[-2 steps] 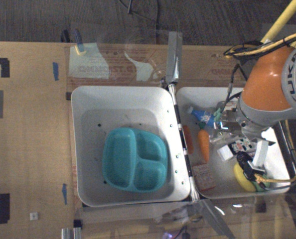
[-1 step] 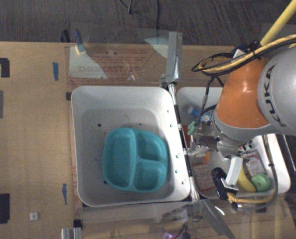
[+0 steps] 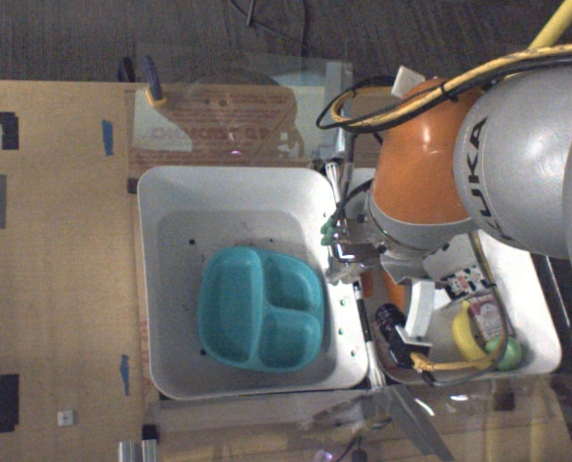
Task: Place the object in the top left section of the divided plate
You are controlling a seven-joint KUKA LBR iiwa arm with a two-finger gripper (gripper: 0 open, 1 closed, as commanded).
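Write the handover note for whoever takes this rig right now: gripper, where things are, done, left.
Gripper: the arm is down over the right bin; its fingers are hidden under the wrist, so a grasp cannot be confirmed.
Things: the teal divided plate lies in the left bin, all its sections bare. A yellow object and a green one lie in the right bin.
Done: nothing placed on the plate.
Left: pick an object and put it in the plate's top left section.

Teal divided plate [image 3: 261, 308] (left bin)
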